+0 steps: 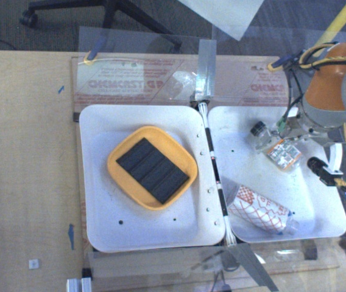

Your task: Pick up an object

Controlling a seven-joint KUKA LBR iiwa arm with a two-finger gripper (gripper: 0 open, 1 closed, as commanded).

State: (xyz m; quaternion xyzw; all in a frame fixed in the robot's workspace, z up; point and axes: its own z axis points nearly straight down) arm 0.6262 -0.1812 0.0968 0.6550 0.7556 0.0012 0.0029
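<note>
My gripper (pixel 273 141) hangs low over the far half of the right bin (pixel 246 190), below the grey wrist with the orange band. A small pale item with an orange edge and a speckled face (pixel 284 154) lies right at the gripper's tip; whether it is gripped is unclear. A small dark knob-like piece (pixel 258 128) sits just left of the tip. A red-and-white patterned packet (pixel 261 208) lies near the bin's front edge, apart from the gripper.
The left bin (pixel 100 218) holds a yellow-orange dish (pixel 119 181) with a black ridged slab (pixel 153 170) in it. A raised divider (pixel 212 169) separates the two bins. Wooden bench surface lies to the left.
</note>
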